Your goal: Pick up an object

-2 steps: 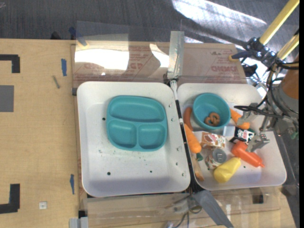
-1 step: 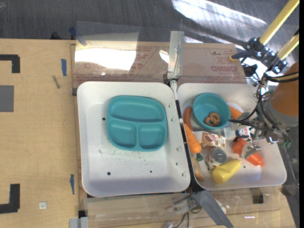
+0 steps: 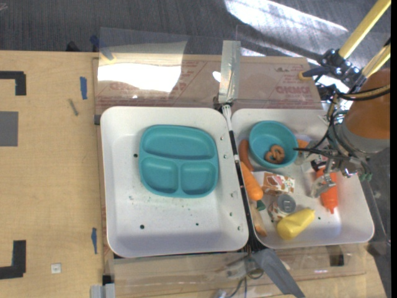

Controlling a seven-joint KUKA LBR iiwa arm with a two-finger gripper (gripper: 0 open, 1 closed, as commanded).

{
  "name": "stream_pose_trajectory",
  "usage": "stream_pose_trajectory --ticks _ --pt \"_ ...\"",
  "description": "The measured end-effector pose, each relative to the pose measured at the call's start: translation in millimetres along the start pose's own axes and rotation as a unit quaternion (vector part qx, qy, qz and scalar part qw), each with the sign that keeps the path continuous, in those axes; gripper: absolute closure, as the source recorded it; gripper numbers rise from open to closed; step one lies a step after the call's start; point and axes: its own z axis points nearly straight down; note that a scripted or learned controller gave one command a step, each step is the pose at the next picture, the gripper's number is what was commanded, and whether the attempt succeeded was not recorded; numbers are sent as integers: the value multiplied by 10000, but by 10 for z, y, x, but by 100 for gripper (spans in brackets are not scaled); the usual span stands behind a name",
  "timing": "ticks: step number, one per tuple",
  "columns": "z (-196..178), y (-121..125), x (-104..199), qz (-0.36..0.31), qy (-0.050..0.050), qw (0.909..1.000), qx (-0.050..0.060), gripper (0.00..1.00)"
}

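In the right bin, near its right wall, the gripper was seen low over a small orange carrot-like toy, with the arm's orange band above and to the right of it. The toy lay just below the gripper in the view, close enough that touching could not be ruled out, and its long axis ran roughly up and down the picture, so the gripper was judged to sit at the toy's upper end, not over its middle. Whether the fingers were apart or together could not be told, since cables and dark fittings cluttered that spot, and nothing was seen between them. The coming move was judged to turn on this offset: a short shift toward the near edge of the bin would be needed to centre on the toy. Other candidates lay further left in the same bin: a yellow piece, a long orange carrot beside the dividing wall, and a teal bowl. A teal divided plate rested in the left bin.
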Motion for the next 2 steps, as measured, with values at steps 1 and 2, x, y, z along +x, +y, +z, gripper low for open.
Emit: stream_pose_trajectory --ticks 1,2 --pt "-270 139 -31 -501 18 9987 -2 0" --pt "1 153 -238 -299 25 9995 4 0"
